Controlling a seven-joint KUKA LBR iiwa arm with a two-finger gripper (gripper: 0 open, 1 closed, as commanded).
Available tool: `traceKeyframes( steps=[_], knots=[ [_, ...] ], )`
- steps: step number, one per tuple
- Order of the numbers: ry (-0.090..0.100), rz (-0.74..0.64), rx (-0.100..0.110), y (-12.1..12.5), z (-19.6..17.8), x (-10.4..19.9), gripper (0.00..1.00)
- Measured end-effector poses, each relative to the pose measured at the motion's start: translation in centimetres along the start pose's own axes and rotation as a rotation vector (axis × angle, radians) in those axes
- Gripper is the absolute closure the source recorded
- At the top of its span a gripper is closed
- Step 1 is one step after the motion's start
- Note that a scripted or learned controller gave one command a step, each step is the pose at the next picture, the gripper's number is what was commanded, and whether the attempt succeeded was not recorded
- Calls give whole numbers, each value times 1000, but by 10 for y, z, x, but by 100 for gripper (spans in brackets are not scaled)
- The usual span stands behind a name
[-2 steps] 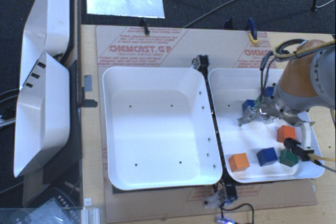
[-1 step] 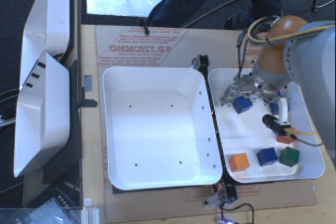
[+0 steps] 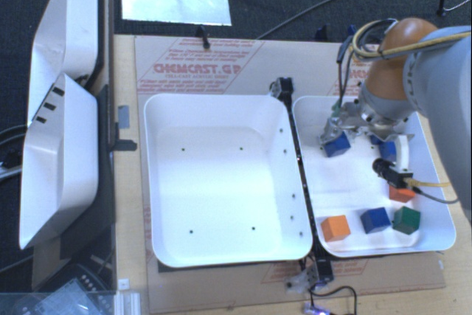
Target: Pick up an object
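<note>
In the right bin (image 3: 435,236), toward 11 o'clock of its floor, a blue block (image 3: 337,144) is seen at the tip of the hand (image 3: 333,135); whether it is gripped cannot be told, the tip being hidden by the wrist. A corner-only contact is judged the main risk: the block could twist free on lifting. Other blocks lie toward 5 o'clock: orange (image 3: 335,227), blue (image 3: 375,219), green (image 3: 406,220). On the desk, a sheet (image 3: 198,66) is printed "CHEMCAST GP"; its smaller lines cannot be read.
</note>
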State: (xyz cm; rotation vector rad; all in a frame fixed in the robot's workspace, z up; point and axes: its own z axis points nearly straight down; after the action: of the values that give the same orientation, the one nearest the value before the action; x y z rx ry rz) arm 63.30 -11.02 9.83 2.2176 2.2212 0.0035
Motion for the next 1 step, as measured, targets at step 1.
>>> traceKeyframes(
  steps=[1],
  knots=[
    [2, -4, -6, -32, -93, 66, 100]
  ],
)
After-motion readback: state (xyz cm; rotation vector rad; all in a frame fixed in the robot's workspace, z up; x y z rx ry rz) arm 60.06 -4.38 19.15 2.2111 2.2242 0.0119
